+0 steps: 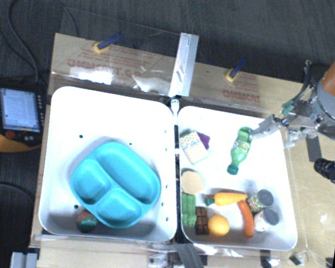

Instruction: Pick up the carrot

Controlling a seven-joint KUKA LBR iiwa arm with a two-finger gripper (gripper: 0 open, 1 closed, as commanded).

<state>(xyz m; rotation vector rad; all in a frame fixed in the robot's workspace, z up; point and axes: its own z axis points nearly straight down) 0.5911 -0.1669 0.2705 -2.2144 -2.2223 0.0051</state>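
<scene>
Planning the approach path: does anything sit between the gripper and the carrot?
Yes. The gripper hangs over the right bin's upper right, right beside the green bottle, which lies on the line down to the carrot. A yellow-orange piece and a can also crowd the carrot.

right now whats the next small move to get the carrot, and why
Probably swing the gripper toward the bin's near side until it hangs over the carrot. It now sits at the right bin's far edge beside the green bottle, and the carrot lies lower in that bin, packed between the can and other play food.
</scene>
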